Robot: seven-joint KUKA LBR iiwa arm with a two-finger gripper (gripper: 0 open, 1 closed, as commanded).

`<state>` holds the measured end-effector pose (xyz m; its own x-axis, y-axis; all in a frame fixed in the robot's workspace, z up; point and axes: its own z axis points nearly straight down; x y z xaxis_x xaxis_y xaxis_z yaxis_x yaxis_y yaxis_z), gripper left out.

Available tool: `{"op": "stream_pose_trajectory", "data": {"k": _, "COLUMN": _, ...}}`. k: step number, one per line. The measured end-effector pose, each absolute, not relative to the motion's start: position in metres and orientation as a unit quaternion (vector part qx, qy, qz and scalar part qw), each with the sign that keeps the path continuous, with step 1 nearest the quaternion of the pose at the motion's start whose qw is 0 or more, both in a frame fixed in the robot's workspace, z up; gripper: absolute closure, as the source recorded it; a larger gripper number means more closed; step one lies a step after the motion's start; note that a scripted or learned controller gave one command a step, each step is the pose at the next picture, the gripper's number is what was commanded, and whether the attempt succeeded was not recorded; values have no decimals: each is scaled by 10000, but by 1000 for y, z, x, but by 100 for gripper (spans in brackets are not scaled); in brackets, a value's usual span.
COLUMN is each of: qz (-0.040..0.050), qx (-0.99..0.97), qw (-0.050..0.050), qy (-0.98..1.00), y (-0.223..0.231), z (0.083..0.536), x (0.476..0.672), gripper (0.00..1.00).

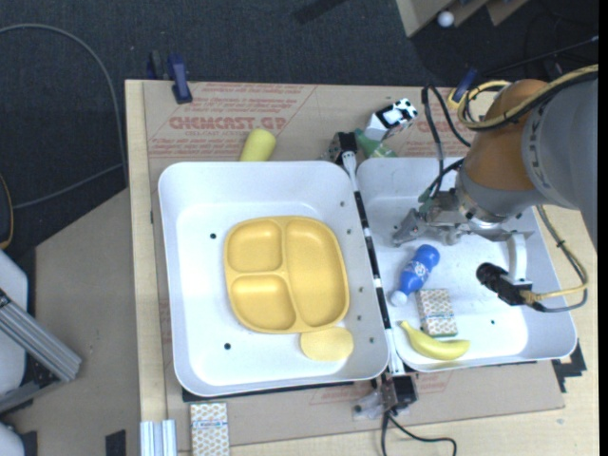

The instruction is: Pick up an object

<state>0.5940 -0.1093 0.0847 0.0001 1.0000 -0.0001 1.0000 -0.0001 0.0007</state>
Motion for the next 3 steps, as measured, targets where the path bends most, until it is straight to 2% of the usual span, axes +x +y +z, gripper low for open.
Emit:
{"op": "stream_pose_trajectory", "data": {"k": 1, "qz": -5, "qx": 7073, "qw": -12, "qy": 7070, "y": -106, "z": 84, "x": 565, "gripper": 0}}
{"op": "stream_pose_trajectory", "data": {"k": 2, "qz": 2, "qx": 7074, "qw": 10, "qy": 7068, "y": -131, "z": 85, "x": 585, "gripper": 0}}
{"op": "stream_pose_trajectory", "data": {"k": 3, "qz": 9, "qx": 7077, "qw": 20, "qy": 7065, "y": -131, "z": 95, "x": 586, "gripper": 100}}
